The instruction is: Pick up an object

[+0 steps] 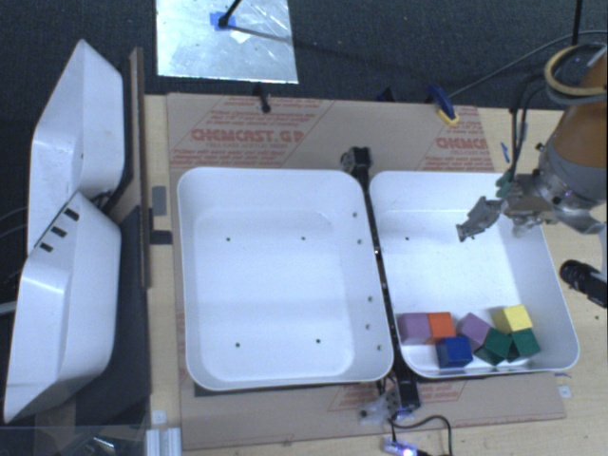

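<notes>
Several small blocks lie along the near wall of the right bin (560, 297): a mauve block (414, 327), an orange block (441, 324), a blue block (454, 351), a purple block (473, 329), a green block (500, 347) and a yellow block (516, 318). My gripper (472, 224) hangs over the far half of the same bin, well above and behind the blocks, reaching in from the right. Its tip points left and down. Nothing shows between its fingers.
The left bin (199, 255) sits beside the right one, sharing a black divider clip (358, 159) at the far edge. Two white tubs (71, 255) stand off the bench at left. A shiny metal sheet (226, 27) lies behind the bench.
</notes>
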`<state>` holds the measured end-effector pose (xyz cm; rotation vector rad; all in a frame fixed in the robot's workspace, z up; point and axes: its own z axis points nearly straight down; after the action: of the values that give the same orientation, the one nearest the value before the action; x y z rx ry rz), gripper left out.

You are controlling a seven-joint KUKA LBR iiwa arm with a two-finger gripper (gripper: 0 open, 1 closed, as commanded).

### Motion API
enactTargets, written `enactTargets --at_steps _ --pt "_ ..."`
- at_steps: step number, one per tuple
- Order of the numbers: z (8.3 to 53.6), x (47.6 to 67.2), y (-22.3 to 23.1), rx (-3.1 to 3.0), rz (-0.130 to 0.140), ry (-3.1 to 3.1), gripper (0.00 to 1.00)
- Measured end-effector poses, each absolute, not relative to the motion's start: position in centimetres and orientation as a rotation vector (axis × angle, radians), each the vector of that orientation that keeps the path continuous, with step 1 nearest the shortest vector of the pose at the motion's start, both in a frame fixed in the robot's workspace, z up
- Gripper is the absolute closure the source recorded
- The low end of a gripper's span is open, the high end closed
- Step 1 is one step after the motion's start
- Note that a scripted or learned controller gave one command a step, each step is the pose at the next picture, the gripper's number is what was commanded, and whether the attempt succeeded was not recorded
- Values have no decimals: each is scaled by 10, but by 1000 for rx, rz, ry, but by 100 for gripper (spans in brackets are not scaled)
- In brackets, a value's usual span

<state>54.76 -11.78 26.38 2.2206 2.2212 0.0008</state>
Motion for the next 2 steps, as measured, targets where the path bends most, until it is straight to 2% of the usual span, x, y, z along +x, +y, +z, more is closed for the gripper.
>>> enactTargets --at_steps 1,2 --pt "274 548 -118 2219 2 2221 100" --pt "216 557 -60 2218 -2 2229 100"
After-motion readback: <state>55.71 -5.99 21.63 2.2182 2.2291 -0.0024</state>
